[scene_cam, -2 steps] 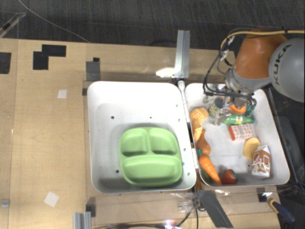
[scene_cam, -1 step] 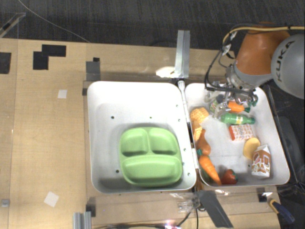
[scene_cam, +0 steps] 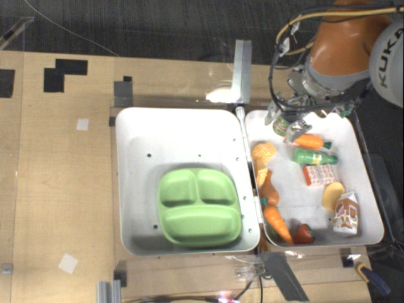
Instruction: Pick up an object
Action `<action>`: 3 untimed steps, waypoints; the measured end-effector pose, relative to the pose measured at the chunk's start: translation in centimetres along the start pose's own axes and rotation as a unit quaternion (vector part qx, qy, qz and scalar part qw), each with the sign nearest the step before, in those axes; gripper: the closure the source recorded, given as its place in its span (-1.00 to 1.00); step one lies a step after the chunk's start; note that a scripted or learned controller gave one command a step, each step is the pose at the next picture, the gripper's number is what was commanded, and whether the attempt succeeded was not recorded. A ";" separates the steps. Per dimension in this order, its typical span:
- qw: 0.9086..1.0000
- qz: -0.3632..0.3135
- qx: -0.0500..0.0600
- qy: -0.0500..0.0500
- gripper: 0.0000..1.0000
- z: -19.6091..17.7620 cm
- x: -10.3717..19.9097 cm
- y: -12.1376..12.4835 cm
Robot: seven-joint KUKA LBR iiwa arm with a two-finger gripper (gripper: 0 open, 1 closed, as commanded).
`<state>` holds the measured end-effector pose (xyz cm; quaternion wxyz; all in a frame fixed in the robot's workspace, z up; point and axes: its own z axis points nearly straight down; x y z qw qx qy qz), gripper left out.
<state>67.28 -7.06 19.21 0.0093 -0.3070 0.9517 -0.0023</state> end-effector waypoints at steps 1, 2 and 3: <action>1.000 -0.021 -0.001 0.001 1.00 -5.5 -1.3 1.8; 0.995 -0.096 -0.001 0.004 1.00 -7.0 12.6 4.9; 0.975 -0.221 -0.006 0.005 1.00 0.8 14.6 3.2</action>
